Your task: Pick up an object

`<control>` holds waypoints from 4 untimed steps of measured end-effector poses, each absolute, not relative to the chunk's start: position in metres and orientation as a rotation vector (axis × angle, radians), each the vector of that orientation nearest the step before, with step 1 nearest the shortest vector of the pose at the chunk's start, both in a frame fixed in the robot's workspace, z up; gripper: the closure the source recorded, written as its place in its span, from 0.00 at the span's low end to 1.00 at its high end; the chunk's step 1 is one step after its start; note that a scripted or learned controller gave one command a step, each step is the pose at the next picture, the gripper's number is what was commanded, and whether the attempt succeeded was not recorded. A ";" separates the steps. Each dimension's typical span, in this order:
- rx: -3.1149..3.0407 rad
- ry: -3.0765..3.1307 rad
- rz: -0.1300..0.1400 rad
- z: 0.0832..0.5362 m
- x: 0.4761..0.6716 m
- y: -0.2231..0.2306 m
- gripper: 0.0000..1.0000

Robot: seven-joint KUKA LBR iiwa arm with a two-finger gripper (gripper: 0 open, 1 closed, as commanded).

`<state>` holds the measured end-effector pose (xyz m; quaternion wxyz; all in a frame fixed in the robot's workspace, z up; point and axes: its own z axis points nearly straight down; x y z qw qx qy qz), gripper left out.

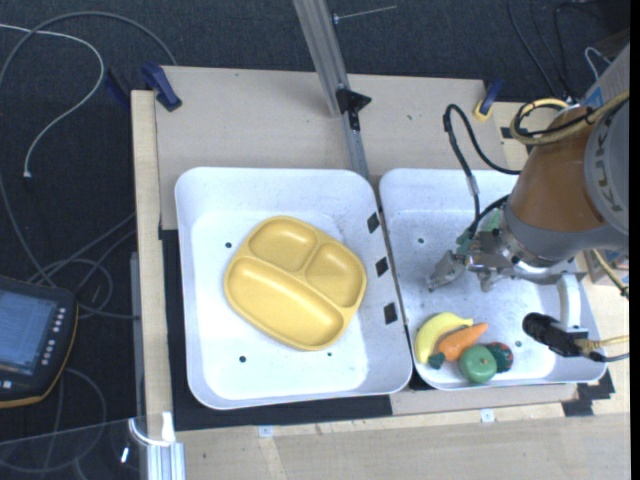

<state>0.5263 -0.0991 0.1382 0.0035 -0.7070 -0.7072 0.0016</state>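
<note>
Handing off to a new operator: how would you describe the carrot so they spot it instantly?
Look in the right-hand white bin, at its near edge, where a few toy foods cluster. The carrot is the small orange piece lying tilted between the yellow banana and the round green fruit; it is the cluster's sole orange item.

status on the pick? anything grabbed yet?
Done: nothing lifted; the banana, carrot and green fruit lie in the right bin at its near edge. In hand: the pincer hangs over that bin, above the toys, with nothing seen between its fingers. Left: descend, grasp one, lift. The yellow plate sits in the left bin.
</note>
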 end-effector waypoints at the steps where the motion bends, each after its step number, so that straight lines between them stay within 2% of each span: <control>1: -2.216 -2.216 0.005 0.089 0.525 -0.098 0.00; 2: -2.220 -2.221 -0.003 0.103 0.527 -0.098 1.00; 4: -2.222 -2.227 -0.007 0.209 0.519 -0.098 1.00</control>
